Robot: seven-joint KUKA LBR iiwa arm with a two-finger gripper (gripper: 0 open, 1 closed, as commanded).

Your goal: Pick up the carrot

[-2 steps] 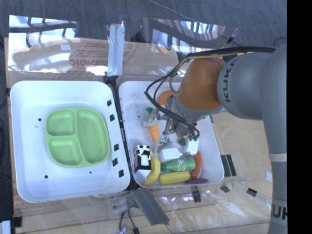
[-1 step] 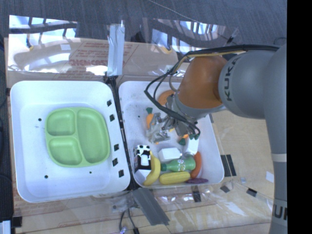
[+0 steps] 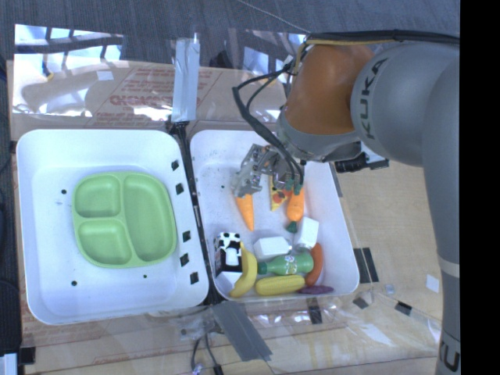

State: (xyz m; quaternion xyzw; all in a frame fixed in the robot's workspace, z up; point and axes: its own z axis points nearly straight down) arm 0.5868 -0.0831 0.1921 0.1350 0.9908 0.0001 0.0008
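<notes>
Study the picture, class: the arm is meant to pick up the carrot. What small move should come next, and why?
Probably a short drop straight down. The gripper hangs in the right bin just above the top end of a carrot, which lies bare on the bin floor, apart from the toy pile nearer the front. Nothing shows between the fingers, so lowering around the carrot seems the sensible next step.

A light green divided plate (image 3: 125, 219) with three compartments lies in the left white bin (image 3: 39, 287). The right bin (image 3: 205, 155) holds a heap of toys at its near end: a banana (image 3: 247, 273), a second yellow piece (image 3: 278, 285), a green bottle (image 3: 287, 265), a small black-and-white cow figure (image 3: 228, 251) and two white blocks (image 3: 272, 246). Behind both bins lies printed cardboard (image 3: 129, 94).
</notes>
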